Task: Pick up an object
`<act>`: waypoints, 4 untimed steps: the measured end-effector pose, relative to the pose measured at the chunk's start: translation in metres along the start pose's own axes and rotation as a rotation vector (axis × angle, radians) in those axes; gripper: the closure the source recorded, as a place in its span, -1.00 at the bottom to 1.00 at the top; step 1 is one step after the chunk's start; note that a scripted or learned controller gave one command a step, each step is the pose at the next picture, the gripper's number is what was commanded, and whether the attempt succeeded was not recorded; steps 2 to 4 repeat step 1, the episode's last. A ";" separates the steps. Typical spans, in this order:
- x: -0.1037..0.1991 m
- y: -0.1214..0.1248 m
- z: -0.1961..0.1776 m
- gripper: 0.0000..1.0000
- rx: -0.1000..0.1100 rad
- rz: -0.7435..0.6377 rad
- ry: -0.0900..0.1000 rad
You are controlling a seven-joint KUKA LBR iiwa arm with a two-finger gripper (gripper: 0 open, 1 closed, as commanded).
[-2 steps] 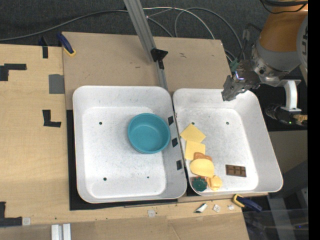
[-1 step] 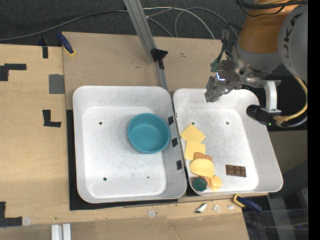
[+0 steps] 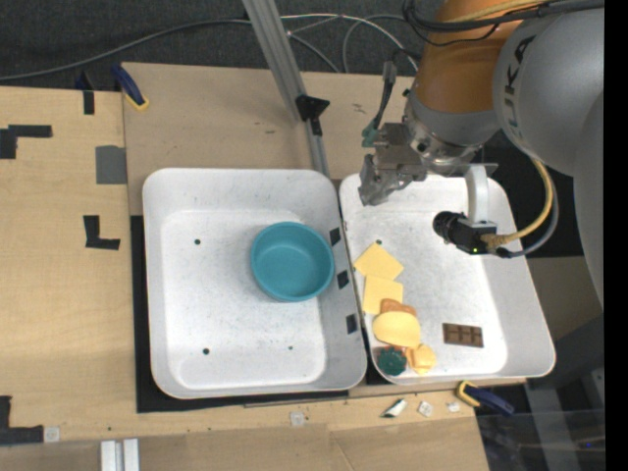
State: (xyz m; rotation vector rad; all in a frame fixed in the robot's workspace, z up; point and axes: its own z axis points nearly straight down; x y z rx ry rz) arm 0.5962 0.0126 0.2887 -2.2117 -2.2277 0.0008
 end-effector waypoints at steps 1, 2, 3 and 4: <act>0.052 0.002 0.028 1.00 0.003 0.001 -0.001; 0.052 0.002 0.028 1.00 0.003 0.001 -0.001; 0.052 0.002 0.028 1.00 0.003 0.001 -0.001; 0.052 0.002 0.028 1.00 0.003 0.001 -0.001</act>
